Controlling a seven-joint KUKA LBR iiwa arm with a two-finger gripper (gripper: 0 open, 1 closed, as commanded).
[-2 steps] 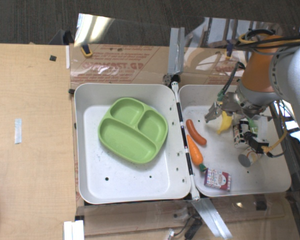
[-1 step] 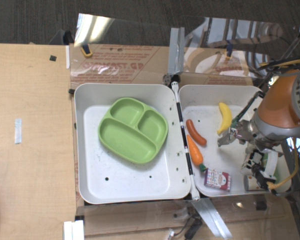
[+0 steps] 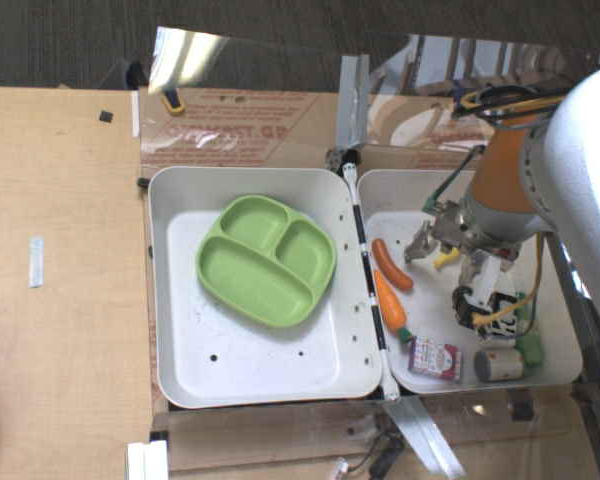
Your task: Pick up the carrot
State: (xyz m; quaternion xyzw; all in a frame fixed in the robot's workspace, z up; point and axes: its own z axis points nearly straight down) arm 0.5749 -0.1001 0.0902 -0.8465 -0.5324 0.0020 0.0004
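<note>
Carrot [image 3: 389, 305] lay in the right bin [image 3: 420, 198], close to its left wall, just nearer than a red sausage [image 3: 392, 265], green end pointing near. Gripper [image 3: 432, 240] hung over the same bin, right of the sausage, apart from the carrot, with a yellow item [image 3: 446, 259] just beside it. Couldn't tell how far open it was, or whether it held anything. Green divided plate [image 3: 267, 260] sat in the left bin [image 3: 180, 348].

Glossy plastic carrot [image 3: 389, 303], matt green plate [image 3: 267, 260]
</note>
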